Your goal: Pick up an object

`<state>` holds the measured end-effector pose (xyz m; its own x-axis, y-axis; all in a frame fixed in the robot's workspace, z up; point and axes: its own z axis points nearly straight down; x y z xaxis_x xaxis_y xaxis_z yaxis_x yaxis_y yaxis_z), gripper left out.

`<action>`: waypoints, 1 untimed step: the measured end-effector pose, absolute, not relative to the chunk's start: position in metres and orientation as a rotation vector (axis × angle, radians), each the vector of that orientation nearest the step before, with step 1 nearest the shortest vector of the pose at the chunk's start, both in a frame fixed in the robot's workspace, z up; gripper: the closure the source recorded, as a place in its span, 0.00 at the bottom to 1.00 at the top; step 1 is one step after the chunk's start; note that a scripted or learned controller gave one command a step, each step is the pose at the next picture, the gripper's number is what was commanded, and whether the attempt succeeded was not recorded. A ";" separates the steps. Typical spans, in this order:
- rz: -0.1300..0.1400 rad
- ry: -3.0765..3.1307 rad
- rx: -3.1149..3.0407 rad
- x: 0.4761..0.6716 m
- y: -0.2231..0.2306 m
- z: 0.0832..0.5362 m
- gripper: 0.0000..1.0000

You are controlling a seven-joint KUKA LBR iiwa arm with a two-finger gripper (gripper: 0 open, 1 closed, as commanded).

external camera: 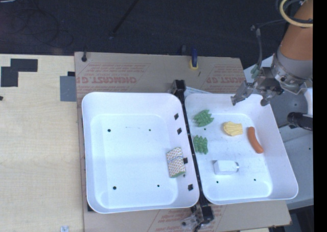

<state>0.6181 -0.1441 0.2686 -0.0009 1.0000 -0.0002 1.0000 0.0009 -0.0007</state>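
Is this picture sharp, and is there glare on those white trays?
Camera view: slightly soft overall; the gripper looks blurred; the white bins are bright and evenly lit, with little shadow; the small white block barely stands out against its bin.

Both bins, left (97,123) and right (276,175), look like smooth white plastic with a faint sheen, resting on a matt brown cardboard sheet (153,72) printed in red. The table (36,149) beside it shows pale, matt wood grain. The sausage (255,140) is smooth and slightly glossy orange; the two green pieces (203,118) (200,144) are rough-textured, and the sponge (176,162) carries a woven-looking pattern.
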 end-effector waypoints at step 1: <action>-0.016 -2.235 -2.228 0.632 -0.124 0.455 0.00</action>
